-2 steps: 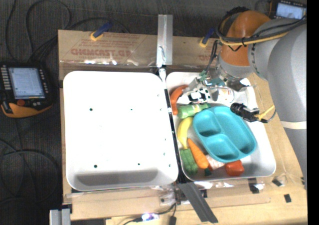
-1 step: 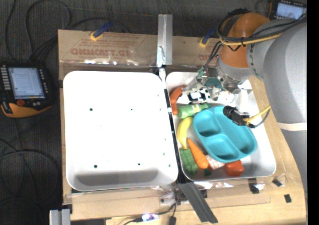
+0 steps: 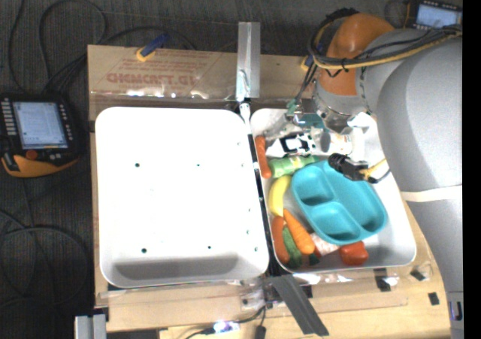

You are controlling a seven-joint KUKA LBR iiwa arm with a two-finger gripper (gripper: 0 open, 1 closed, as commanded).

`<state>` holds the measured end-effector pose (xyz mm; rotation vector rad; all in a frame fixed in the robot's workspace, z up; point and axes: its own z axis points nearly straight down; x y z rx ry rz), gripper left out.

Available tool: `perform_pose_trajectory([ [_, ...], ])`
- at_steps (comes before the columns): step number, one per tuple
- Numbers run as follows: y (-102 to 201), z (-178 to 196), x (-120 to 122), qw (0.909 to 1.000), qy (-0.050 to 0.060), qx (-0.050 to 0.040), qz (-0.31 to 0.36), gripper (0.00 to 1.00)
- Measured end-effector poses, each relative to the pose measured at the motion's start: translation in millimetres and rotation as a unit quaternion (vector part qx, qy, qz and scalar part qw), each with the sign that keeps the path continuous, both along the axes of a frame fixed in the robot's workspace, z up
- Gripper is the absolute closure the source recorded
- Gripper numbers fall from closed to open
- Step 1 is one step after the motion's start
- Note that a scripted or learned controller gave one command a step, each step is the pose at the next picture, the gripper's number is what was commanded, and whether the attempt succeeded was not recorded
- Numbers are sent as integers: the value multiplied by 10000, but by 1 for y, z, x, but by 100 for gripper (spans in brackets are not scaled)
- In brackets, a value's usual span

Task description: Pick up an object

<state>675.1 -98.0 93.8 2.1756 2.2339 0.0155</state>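
My gripper (image 3: 319, 134) hangs over the right bin's (image 3: 402, 251) far edge; whether my fingers are spread or pressed, I cannot tell; the teal tray (image 3: 338, 206) lies mid-bin, banana (image 3: 278, 196) and carrot (image 3: 299, 234) along its left edge.

Both bins (image 3: 173, 262) were white, the divided tray (image 3: 338, 206) was bright blue, the banana (image 3: 278, 195) was yellow, the carrot (image 3: 299, 234) was orange, and the arm (image 3: 428, 104) was grey with an orange band (image 3: 357, 38).
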Motion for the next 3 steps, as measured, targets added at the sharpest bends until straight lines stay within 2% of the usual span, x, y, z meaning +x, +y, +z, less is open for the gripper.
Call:
perform_pose_trajectory([
  [1,-10,1,-38,9971,-21,20,763,0],
  [2,-9,8,-36,9971,-40,31,756,100],
  [3,101,86,-24,9975,144,39,692,100],
])
